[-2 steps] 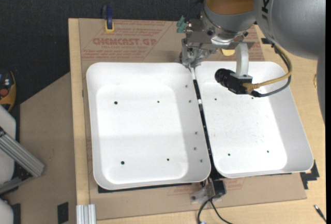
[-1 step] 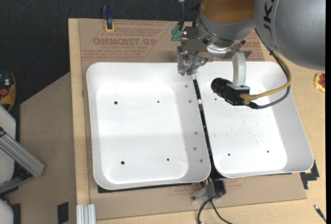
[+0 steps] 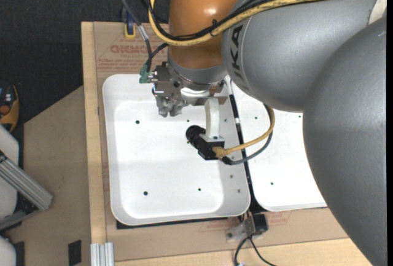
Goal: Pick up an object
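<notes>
My gripper [image 3: 167,106] hangs low over the back middle of the left white bin [image 3: 132,188], pointing down toward the bin floor. It is a grey metal block under the orange wrist band. The large grey arm covers the back right of this bin and most of the right bin [image 3: 288,191], so anything lying under it is hidden. The bare floor of the left bin shows a few small dark dots.
Both bins rest on a brown cardboard sheet [image 3: 92,136]. A blue and yellow clip [image 3: 129,25] sits at the back edge. An aluminium rail [image 3: 24,188] lies at the left, off the bench. A small black connector [image 3: 256,222] is at the front edge.
</notes>
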Controlling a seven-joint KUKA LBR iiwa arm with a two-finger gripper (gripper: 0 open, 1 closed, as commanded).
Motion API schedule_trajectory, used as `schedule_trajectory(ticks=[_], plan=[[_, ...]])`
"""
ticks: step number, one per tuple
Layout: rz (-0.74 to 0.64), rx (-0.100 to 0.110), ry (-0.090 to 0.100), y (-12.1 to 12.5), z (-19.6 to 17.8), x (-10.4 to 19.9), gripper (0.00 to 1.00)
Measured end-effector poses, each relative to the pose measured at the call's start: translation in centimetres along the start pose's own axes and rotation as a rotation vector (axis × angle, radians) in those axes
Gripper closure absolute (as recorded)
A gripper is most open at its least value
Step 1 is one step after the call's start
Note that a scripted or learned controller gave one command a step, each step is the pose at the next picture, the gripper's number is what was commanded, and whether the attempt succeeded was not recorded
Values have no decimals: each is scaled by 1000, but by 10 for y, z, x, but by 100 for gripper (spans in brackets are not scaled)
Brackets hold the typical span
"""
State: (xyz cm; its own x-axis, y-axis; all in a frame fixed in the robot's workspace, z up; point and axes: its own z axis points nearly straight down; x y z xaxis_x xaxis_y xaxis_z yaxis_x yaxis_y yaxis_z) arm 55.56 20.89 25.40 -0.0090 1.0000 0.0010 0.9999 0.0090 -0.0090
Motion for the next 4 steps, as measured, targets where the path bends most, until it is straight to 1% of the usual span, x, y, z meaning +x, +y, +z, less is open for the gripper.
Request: schedule_trajectory(ticks=[1,2,3,4], plan=[[10,-6,-1,-35,-42,-20,100],[11,-11,0,-54,-76,-37,100],[10,-6,-1,-79,-89,-54,100],[5,2,-4,-39,48,10,100]])
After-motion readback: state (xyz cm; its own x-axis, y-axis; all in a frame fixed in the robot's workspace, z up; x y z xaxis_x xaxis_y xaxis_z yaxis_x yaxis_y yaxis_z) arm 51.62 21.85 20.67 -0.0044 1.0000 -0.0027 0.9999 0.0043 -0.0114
